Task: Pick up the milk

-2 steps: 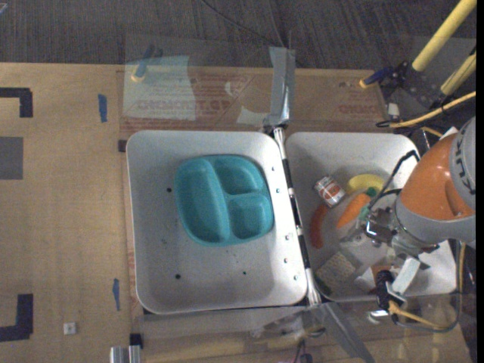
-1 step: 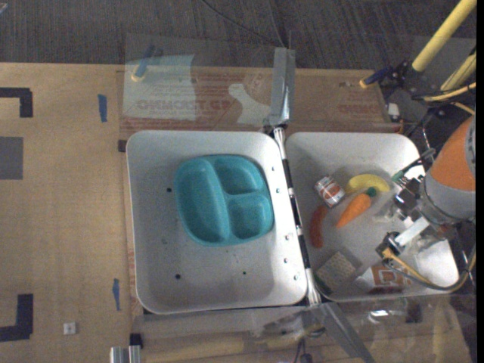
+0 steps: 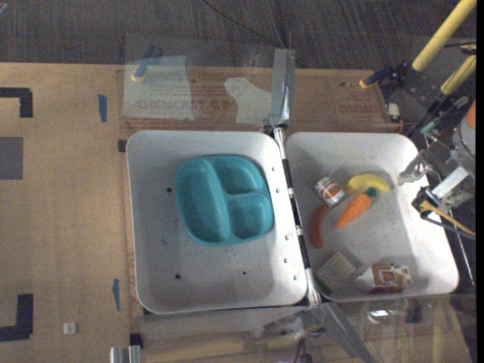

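The milk (image 3: 386, 277) is a small white carton with an orange-brown label. It lies on its side in the front right corner of the right bin (image 3: 432, 237). My gripper (image 3: 429, 190) hangs over that bin's right rim, well behind the milk and apart from it. Nothing shows in its grasp. The arm comes in from the right edge of the view.
Also in the right bin are a small can (image 3: 330, 190), a banana (image 3: 367, 181), a carrot (image 3: 355, 208), a reddish sausage (image 3: 318, 226) and a grey-green square block (image 3: 338, 268) just left of the milk. The left bin (image 3: 151, 233) holds a teal divided plate (image 3: 224, 199).
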`<state>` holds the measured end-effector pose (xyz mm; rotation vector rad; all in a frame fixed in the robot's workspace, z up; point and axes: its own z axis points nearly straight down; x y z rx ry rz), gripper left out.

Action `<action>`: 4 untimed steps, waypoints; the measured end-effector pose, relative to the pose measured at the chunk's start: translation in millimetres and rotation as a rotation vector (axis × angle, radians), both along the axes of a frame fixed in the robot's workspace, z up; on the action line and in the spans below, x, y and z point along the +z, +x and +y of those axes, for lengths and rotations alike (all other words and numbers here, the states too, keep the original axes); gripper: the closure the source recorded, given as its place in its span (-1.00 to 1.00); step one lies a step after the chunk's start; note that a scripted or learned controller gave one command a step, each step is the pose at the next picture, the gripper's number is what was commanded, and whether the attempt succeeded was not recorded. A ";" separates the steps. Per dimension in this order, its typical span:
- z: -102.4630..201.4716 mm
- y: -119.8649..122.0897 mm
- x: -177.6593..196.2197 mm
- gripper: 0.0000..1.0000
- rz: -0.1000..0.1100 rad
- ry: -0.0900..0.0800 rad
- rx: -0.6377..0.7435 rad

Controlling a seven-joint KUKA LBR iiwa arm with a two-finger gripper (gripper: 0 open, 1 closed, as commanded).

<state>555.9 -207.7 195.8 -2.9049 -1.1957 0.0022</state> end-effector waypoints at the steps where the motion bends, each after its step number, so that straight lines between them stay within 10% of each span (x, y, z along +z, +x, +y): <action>1: 37.0 -76.3 -104.5 -1.00 0.000 0.001 0.043; 2: 36.4 -77.0 -95.7 1.00 0.002 0.002 0.041; 3: 69.0 -76.3 -24.7 1.00 0.001 0.001 0.053; 4: 111.1 -76.9 -32.3 1.00 0.003 0.003 0.165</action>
